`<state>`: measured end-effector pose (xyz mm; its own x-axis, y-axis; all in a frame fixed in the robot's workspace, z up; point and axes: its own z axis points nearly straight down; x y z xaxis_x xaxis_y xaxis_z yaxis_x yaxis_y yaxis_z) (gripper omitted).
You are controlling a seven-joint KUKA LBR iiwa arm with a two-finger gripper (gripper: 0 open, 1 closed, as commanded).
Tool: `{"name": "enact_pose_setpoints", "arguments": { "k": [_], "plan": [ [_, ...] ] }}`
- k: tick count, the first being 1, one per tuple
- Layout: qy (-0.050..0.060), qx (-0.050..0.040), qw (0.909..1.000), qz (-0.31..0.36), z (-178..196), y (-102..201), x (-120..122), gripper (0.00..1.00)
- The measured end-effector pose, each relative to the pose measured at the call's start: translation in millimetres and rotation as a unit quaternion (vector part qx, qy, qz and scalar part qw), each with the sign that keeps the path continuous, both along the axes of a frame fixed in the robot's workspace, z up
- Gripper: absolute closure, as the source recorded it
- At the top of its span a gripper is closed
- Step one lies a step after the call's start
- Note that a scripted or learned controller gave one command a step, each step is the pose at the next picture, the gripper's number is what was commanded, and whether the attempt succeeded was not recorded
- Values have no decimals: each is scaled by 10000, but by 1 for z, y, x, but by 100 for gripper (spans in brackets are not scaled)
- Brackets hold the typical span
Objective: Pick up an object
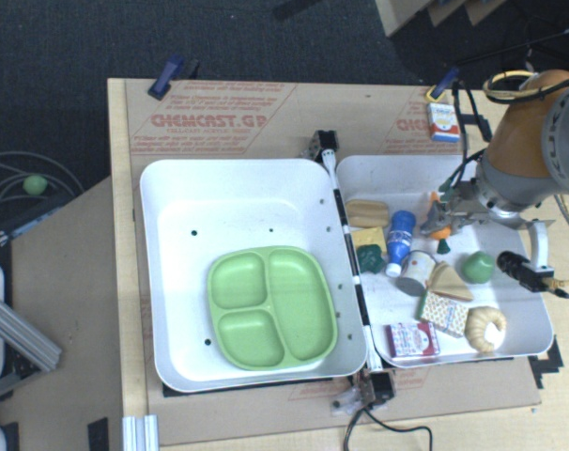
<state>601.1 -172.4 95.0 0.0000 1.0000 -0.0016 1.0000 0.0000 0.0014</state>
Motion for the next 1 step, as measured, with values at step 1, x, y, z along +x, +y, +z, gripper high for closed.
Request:
{"name": "enact_pose_setpoints", "arguments": {
  "k": [1],
  "plan": [
    [-13,11,10000,12,114,78,-19,100]
  ]
}}
